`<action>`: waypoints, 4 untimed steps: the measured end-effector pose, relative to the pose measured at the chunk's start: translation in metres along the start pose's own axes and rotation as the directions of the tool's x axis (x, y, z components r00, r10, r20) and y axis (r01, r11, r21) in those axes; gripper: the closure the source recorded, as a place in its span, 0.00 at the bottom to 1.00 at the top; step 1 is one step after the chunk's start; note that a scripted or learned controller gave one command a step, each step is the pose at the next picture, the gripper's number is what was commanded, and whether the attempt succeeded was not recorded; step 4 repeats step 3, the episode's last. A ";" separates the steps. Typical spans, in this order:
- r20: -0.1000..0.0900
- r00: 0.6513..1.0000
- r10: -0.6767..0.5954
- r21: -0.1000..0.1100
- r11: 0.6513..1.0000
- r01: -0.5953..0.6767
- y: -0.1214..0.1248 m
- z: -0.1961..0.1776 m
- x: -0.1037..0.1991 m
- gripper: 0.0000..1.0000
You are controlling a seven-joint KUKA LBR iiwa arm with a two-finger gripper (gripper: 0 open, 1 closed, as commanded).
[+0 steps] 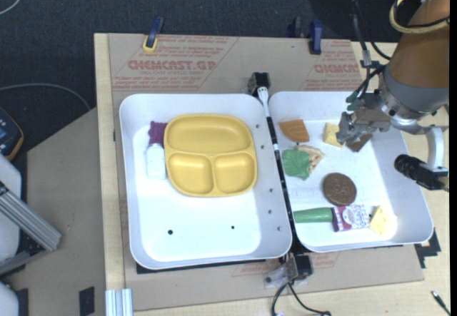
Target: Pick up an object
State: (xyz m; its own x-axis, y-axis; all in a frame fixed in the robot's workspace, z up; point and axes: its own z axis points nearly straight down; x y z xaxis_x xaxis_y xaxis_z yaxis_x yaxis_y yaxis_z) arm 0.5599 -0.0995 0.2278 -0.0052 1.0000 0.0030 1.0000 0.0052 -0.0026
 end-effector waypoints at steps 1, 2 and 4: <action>0.000 1.000 -0.001 0.000 1.000 0.001 -0.010 -0.005 0.045 1.00; 0.000 1.000 0.000 0.001 1.000 0.000 -0.033 -0.009 0.090 1.00; 0.000 1.000 -0.002 0.002 1.000 0.002 -0.055 -0.006 0.148 1.00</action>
